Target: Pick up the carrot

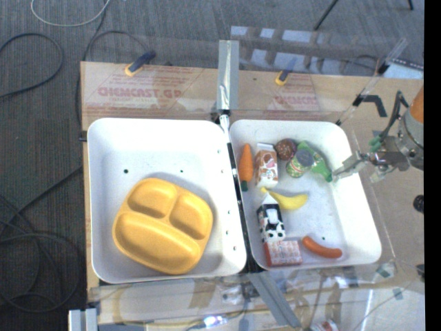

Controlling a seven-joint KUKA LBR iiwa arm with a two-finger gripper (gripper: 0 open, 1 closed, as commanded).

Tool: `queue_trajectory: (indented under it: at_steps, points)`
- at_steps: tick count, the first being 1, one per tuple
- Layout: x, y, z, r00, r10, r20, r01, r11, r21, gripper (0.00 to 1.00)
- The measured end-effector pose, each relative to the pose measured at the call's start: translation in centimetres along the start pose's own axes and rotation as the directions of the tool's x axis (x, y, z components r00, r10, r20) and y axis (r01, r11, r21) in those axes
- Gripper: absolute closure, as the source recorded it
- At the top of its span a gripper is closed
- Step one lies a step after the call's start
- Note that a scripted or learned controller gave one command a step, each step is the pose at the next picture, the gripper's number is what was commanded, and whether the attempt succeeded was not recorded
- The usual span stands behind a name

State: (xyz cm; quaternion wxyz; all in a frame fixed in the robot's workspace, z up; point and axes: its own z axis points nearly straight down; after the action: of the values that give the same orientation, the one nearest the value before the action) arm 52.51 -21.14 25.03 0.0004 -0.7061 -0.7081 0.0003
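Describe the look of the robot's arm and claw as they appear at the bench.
At the right edge, a bit of the orange band shows above grey metal wrist parts. The claw is a thin, pale metal piece reaching over the right bin's rim, with small green fittings and dark cables or brackets around it.

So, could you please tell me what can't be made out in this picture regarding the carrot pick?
- Pincer: small and cluttered at the right bin's edge, camera view; open or shut can't be told.
- Grey arm: cut off by the right edge.
- Small orange carrot: lies against the right white bin's left wall; its lower green end is too small to read.
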Motion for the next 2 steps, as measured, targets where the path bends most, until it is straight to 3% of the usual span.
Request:
queue_trajectory:
  at_steps: [1, 2]
  points:
    - [9.8, 4.1, 12.3, 0.949, -0.315, 0.003, 0.315, 0.949, -0.012, 0.00]
    - [11.3, 5.2, 5.7, 0.867, -0.499, 0.003, 0.499, 0.867, -0.002, 0.00]
